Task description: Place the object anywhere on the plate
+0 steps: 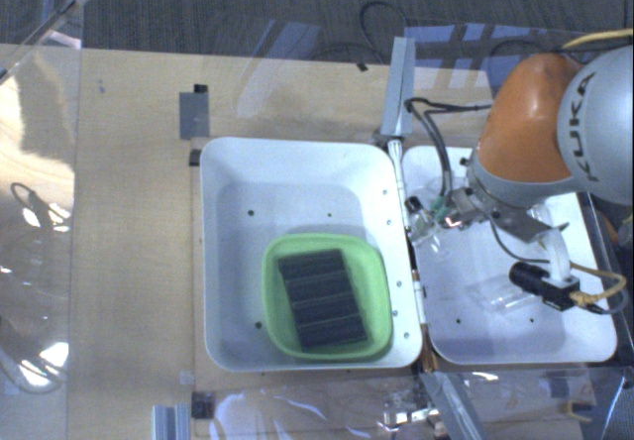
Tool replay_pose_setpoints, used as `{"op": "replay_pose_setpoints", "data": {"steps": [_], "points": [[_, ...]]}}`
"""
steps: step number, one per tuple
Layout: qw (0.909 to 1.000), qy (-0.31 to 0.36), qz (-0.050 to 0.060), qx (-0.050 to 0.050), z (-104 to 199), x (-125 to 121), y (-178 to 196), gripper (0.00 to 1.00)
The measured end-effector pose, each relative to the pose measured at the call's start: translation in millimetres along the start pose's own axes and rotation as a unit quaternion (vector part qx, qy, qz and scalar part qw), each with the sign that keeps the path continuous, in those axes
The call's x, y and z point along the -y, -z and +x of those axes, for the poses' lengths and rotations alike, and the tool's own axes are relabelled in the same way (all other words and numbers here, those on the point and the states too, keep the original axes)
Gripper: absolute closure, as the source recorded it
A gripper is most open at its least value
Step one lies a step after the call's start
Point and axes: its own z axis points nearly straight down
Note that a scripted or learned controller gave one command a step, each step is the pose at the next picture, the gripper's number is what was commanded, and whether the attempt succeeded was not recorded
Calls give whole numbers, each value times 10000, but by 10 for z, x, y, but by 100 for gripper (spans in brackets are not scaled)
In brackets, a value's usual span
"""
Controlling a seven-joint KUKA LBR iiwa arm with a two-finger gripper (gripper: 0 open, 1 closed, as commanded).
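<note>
A green square plate (pixel 278 275) lies in the left bin (pixel 238 200), toward its front right. A dark ridged rectangular object (pixel 322 299) rests flat on the plate, filling most of its middle. My gripper (pixel 432 216) hangs over the left edge of the right bin (pixel 584 339), just right of the wall between the bins. It is apart from the plate and the dark object. The grey and orange arm (pixel 540 131) hides much of what lies under the wrist.
A clear, faint item (pixel 500 295) lies on the floor of the right bin near a black cable connector (pixel 540 281). A metal post (pixel 398 91) stands behind the divide between the bins. The wooden bench (pixel 119 250) spreads to the left.
</note>
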Motion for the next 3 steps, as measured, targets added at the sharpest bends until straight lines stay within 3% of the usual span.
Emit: {"op": "replay_pose_setpoints", "data": {"steps": [1,2,3], "points": [[9996,272,-3,-1,372,205,5,100],[9996,269,-3,-1,369,206,5,0],[9996,265,-9,2,383,130,104,0]]}}
